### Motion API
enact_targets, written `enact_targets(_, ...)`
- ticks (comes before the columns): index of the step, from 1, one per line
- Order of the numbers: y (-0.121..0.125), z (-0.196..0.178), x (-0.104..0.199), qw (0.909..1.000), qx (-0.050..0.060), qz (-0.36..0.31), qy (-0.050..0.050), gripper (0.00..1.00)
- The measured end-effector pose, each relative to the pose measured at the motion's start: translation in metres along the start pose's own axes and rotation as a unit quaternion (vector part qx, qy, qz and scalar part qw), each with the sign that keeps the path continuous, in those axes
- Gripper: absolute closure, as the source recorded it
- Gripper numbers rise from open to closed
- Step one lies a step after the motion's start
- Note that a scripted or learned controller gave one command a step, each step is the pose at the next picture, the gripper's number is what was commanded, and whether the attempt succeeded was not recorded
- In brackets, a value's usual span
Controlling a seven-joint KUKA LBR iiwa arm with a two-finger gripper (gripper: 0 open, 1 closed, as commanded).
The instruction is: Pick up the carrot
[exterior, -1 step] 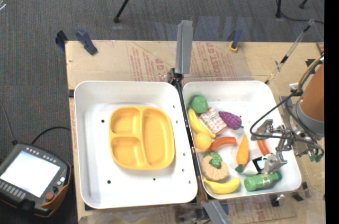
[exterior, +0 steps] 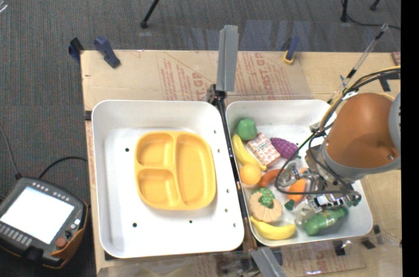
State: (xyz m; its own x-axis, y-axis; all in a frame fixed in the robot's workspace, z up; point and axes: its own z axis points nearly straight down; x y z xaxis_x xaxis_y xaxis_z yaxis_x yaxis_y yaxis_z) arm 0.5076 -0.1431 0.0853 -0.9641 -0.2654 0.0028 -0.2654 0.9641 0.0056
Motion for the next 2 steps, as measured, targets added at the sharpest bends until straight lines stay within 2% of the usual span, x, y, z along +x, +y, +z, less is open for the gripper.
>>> enact_targets(1, 0.002, -0.011, -0.003, 1.0, 0.001, -0.004, -0.002, 1.0)
enact_targets(2, 0.036, -0.098, 0.006, 0.9919, 0.003, -0.127, -0.003, 1.0)
